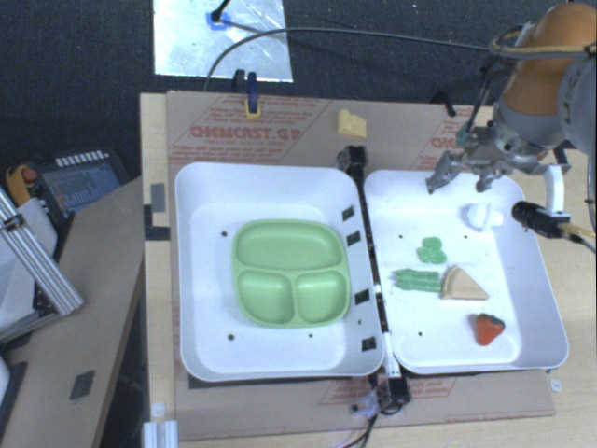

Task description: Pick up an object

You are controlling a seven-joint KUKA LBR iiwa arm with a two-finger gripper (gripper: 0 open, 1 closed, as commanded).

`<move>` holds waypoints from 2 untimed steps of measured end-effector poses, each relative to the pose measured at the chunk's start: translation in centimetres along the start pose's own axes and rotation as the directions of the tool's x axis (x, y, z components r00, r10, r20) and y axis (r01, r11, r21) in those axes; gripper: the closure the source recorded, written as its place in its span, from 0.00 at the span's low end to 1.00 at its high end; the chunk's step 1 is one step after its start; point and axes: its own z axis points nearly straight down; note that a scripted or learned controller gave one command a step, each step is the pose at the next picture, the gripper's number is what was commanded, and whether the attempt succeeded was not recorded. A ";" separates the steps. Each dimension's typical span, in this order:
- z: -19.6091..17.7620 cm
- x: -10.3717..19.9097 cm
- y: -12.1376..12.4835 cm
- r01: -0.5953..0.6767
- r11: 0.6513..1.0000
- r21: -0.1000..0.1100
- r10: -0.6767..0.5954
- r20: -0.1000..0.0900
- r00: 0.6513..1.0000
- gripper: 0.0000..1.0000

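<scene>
The things I can pick lie in the right bin (532, 278). A small green round piece (431, 248) sits near the middle, and just below it a long green vegetable piece (416, 281) lies flat, touching the left side of a tan wedge (463, 286) that looks like a slice of bread or pie. A red strawberry (488, 329) rests apart from them, nearer to the front right corner. A small white object (478, 216) lies close to the far right wall; I cannot tell what it is.

My gripper (464, 177) hangs over the far edge of this bin, above the objects and touching none of them. Its two fingers stand apart, with nothing between them.

The left bin (201, 250) holds a green divided plate (287, 273) with three compartments, placed in the middle. The left part of the right bin's floor is bare, so there is open room there. A small yellow block (352, 123) lies on the board behind the bins.
</scene>
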 end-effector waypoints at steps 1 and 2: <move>-0.9 0.0 0.3 0.002 1.000 -0.013 -0.002 0.002 1.000 0.00; 4.9 -0.8 0.4 0.000 1.000 -0.011 0.000 0.002 1.000 0.00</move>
